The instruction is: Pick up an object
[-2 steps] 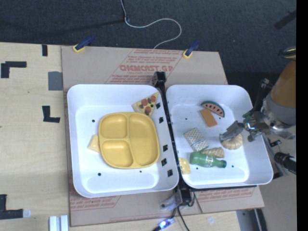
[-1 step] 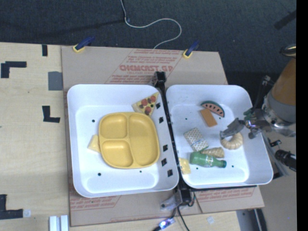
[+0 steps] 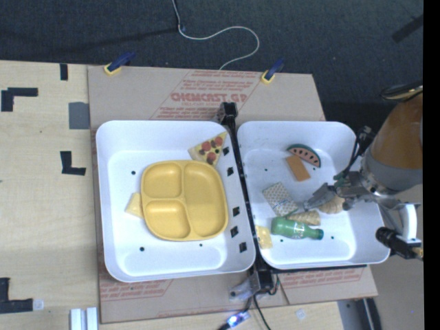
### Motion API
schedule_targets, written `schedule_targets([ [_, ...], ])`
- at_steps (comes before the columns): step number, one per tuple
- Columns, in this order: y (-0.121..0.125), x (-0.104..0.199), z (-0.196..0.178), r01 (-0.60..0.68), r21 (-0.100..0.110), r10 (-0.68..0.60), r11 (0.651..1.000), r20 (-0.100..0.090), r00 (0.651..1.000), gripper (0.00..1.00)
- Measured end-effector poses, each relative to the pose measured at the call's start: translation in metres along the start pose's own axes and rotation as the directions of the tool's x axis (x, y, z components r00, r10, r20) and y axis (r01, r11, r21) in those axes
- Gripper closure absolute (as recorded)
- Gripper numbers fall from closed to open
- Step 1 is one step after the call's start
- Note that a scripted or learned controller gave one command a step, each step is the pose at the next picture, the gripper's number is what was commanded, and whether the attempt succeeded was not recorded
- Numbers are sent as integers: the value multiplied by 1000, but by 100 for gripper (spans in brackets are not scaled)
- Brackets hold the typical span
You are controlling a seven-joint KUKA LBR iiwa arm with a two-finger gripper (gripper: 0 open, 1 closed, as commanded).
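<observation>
Two white bins sit side by side on a cardboard sheet (image 3: 206, 95) on the bench. The left bin (image 3: 113, 184) holds a yellow divided plate (image 3: 184, 200) at its middle, with a pizza-slice toy (image 3: 210, 148) just beyond the plate's far right corner, close to the wall shared with the other bin, and a pale yellow wedge (image 3: 133, 203) tucked against the plate's left edge. The right bin (image 3: 344, 133) holds the clutter: a watermelon slice (image 3: 305, 155) toward the far side, an orange block (image 3: 298, 168) just in front of it, a grey mesh piece (image 3: 278, 195) near the middle, a green bottle (image 3: 295, 229) lying on its side toward the near wall, and a small yellow bit (image 3: 263, 237) in the near left corner. A tan, bread-like piece (image 3: 307, 217) lies just behind the bottle, touching or nearly touching it. The arm (image 3: 399, 150) comes in from the right over the bin's right wall, and its gripper (image 3: 323, 198) reaches low into the bin, its dark tip lying between the mesh piece and another pale lump (image 3: 334, 205) beside it. Whether the claw is released or clenched cannot be told here, since the tip is small and dark against the objects; nothing is plainly seen between it. A white cable (image 3: 220, 36) loops on the dark floor beyond the bench.
</observation>
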State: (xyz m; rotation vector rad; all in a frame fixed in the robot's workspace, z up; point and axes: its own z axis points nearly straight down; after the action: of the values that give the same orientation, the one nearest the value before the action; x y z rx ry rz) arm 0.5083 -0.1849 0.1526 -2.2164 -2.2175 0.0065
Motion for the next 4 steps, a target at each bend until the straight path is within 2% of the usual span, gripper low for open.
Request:
schedule_targets([
  [1,-2,-4,61,-2,-5,2,1000,0,1000,0],
  [2,1,-4,64,0,-13,0,1000,2,1000,0],
  [3,4,-2,50,2,-21,-2,1000,-2,1000,100],
  [4,6,-4,-13,2,-11,-2,1000,3,1000,100],
])
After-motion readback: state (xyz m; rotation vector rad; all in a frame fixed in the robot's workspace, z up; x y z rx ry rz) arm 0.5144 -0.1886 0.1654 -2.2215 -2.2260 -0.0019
